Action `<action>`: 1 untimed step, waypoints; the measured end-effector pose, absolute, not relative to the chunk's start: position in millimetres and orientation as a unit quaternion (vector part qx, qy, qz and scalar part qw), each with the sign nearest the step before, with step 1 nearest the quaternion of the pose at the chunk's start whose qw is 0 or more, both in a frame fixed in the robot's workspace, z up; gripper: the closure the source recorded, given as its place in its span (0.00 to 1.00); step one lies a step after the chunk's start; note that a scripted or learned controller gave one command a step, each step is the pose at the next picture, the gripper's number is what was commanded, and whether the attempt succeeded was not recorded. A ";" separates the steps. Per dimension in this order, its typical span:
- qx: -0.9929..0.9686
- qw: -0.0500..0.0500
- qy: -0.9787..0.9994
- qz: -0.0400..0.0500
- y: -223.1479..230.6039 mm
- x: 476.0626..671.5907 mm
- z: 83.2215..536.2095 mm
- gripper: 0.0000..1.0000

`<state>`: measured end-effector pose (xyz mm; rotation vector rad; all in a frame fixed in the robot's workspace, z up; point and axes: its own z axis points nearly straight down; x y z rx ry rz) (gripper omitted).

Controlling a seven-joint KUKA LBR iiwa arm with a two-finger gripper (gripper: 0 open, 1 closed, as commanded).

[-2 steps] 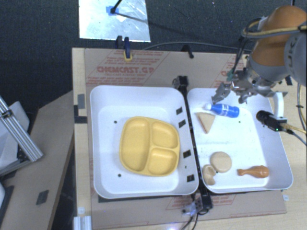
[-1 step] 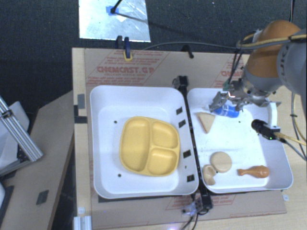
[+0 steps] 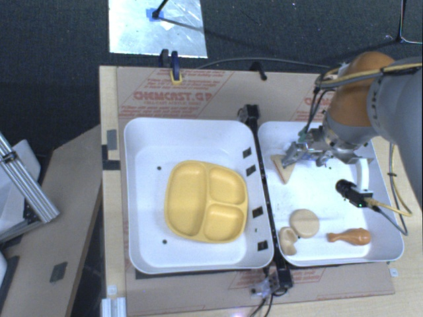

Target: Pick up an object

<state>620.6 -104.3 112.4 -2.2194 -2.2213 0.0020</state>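
In the right bin, a tan wedge-shaped piece lies by the left wall. A round tan disc and a small pale lump sit near the front left corner. A brown drumstick lies along the front. My gripper reaches in from the right and sits low over the bin's back left, just right of and above the wedge. Nothing shows in its grasp.
The left bin holds a yellow divided plate. A black divider with clips runs between the bins. A black cable end hangs from the arm over the right bin's middle. A silver sheet lies beyond the bench.
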 end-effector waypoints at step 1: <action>-0.706 -0.001 -0.708 -0.004 -103.0 624.5 90.1 0.00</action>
